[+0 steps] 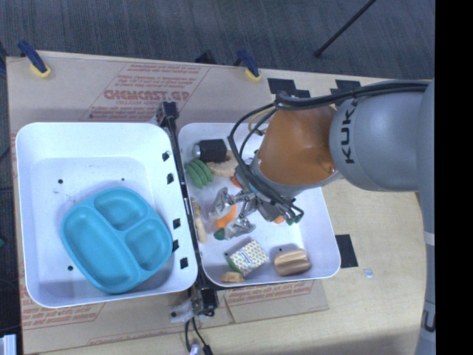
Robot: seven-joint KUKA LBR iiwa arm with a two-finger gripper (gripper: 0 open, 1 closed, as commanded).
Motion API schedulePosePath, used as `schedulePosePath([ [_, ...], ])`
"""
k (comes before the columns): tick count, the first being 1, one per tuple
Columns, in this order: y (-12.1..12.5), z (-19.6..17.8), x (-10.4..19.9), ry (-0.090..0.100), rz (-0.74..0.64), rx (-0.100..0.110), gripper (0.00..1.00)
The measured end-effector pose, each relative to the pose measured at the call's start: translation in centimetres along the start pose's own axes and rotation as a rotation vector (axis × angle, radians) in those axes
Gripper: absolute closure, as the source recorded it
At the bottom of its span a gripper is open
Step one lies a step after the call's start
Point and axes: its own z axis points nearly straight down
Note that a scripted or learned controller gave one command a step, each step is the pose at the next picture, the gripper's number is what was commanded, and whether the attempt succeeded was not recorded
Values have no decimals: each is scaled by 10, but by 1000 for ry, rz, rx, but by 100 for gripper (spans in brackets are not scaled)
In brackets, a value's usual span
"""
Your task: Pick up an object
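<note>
Two white bins sit abreast; the gripper (235, 211) hangs in the right bin (319, 228), fingers' state indiscernible, toys at six o'clock.

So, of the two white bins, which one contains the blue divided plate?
The left bin contains the blue divided plate. The right bin instead holds small items, such as a bread roll and a patterned box.

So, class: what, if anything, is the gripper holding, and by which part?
It cannot be told: the gripper sits low among the clutter near an orange piece.
</note>
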Motion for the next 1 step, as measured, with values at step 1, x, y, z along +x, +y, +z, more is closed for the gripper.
schedulePosePath([
  [1, 59, -91, -4, 0, -115, 0, 100],
])
